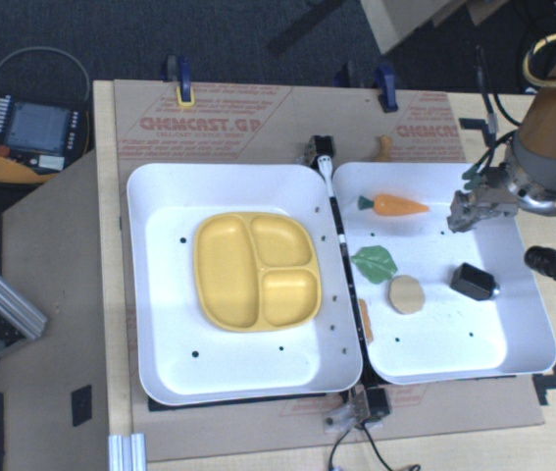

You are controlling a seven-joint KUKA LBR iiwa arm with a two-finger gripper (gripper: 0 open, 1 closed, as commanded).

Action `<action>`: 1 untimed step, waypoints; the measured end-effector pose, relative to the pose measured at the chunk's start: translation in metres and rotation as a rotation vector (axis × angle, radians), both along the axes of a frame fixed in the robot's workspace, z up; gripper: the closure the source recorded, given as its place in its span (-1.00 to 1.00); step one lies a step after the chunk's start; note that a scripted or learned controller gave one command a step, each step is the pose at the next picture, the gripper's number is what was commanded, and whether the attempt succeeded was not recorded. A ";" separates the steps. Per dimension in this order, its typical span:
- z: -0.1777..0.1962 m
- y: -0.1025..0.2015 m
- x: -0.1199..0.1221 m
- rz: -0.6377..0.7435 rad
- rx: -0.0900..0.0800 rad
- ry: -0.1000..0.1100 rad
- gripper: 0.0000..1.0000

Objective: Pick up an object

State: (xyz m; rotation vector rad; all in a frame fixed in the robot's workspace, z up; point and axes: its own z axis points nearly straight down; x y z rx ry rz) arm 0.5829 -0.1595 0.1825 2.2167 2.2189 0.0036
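The right bin (513,356) holds an orange toy carrot (398,205) at its far side, a green leaf-shaped piece (374,263), a tan round piece (406,294) and a small black block (473,282). My gripper (466,211) hangs over the bin's far right part, just right of the carrot and above the black block. Nothing shows between its fingers.
The left bin (160,361) holds a yellow divided plate (256,269). Blue clamps (184,81) stand on the bench's far edge. A handheld pendant (32,130) lies off the bench to the left. Cables hang near the arm at the right.
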 end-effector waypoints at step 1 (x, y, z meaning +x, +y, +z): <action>0.062 0.001 -0.005 0.000 -0.001 -0.004 1.00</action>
